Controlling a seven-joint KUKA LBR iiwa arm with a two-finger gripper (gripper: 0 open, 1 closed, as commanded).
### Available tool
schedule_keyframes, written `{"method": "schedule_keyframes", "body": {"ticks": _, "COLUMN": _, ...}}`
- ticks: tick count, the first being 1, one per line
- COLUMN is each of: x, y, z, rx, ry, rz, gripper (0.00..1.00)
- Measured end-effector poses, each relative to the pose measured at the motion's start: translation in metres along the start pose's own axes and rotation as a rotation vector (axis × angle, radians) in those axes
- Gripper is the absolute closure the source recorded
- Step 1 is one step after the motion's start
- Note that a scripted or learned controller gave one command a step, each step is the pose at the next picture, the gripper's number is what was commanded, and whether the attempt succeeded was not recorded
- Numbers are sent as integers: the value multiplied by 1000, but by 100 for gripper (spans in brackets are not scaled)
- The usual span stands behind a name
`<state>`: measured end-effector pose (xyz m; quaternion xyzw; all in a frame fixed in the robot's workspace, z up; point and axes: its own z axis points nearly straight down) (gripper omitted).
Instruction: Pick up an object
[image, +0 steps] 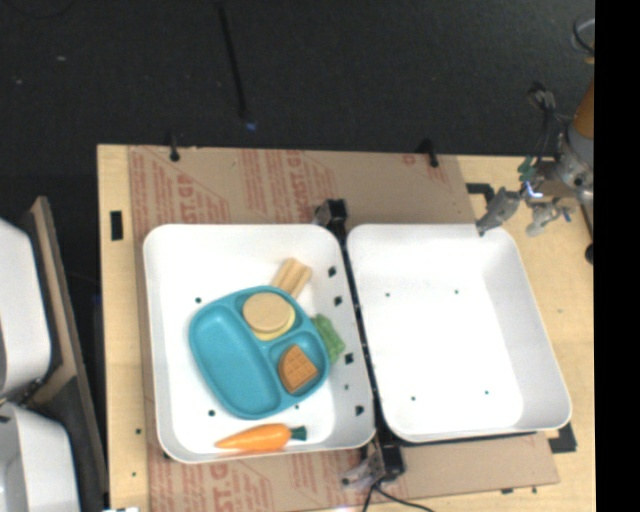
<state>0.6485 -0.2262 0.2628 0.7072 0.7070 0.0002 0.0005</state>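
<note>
Two bins: left bin carries all the objects; right bin sits beside it.
Tray: blue divided tray at bin centre, holding a round cracker and toast piece.
Carrot: toy carrot at 6 o'clock, loose, probably the easiest pick.
Gripper: gripper at 1 o'clock of the right bin, fingers spread, holding nothing.

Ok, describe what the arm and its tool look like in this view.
At the top right edge, the tool is a small metallic grey assembly with a pale, slim finger angled toward the right bin's corner. Above it sits a silvery grey wrist block, with an orange patch higher up and thin dark cables looping nearby.
</note>
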Motion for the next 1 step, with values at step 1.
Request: {"method": "schedule_keyframes", "body": {"ticks": 1, "x": -2, "y": 1, "z": -6, "rx": 0, "ry": -1, "rz": -1, "gripper": 0}}
